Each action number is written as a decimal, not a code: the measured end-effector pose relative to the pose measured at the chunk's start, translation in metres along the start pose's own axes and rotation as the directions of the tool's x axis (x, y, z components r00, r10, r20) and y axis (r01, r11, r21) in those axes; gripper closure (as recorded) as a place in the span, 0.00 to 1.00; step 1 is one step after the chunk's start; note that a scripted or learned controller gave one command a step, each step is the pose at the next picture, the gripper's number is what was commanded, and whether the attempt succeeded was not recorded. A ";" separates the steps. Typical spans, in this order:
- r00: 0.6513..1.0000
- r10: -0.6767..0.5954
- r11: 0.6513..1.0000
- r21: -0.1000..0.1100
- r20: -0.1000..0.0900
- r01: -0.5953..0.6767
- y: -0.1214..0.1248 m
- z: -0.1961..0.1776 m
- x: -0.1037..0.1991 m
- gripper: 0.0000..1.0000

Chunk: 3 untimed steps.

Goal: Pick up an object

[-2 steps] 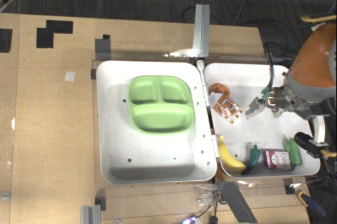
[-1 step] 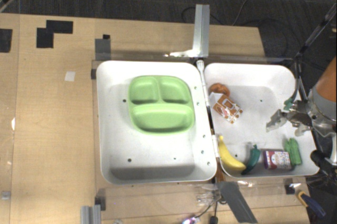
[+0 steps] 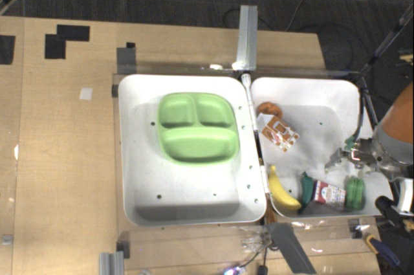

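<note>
- The gripper [image 3: 347, 157] hangs over the right bin [image 3: 323, 94], near its right edge; the view is too poor to tell its grip.
- Beneath it, along the front edge, a bottle [image 3: 331, 194] lies on its side, a banana [image 3: 283, 190] at the front-left corner.
- A snack packet [image 3: 279, 133] and a brown pastry, perhaps [image 3: 269, 109], sit near the left edge.
- A green divided plate [image 3: 196, 126] fills the middle of the left bin [image 3: 136, 157].

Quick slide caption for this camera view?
Gripper over the right bin near bottle and banana; green tray in the left bin.
</note>
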<state>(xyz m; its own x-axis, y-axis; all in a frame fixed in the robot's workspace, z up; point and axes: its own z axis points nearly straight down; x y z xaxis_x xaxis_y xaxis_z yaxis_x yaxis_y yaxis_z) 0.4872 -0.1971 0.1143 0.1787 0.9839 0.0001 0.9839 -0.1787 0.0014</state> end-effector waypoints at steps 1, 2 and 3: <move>0.998 -0.063 0.998 -0.004 0.001 0.063 -0.001 -0.082 0.015 0.00; 0.965 -0.264 0.965 -0.001 -0.001 0.264 -0.015 0.000 0.083 0.00; 0.930 -0.368 0.930 -0.010 -0.001 0.368 -0.009 0.023 0.069 0.00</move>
<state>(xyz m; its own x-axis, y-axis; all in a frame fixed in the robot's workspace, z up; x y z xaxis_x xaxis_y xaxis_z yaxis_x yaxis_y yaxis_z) 0.4907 -0.1279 0.0911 -0.1960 0.9806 0.0001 0.9806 0.1960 0.0109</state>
